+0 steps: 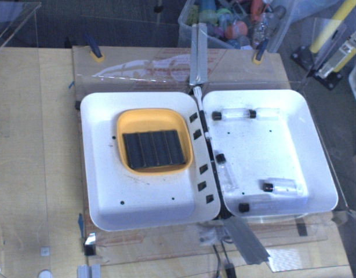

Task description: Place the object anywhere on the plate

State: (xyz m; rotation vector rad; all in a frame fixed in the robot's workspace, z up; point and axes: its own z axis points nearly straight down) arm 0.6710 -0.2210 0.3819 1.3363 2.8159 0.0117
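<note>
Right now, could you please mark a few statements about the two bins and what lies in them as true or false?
1. The yellow plate sits in the left bin. True.
2. A dark ridged block lies on the plate. True.
3. The plate is blue. False: it is yellow.
4. Clear tubes with black caps lie in the right bin. True.
5. The dark block lies in the right bin. False: it is on the plate, in the left bin.

Two white bins (97, 155) sit side by side on the wooden bench (33, 155). Behind them stands a clear tub of colourful toys (239, 13).
</note>
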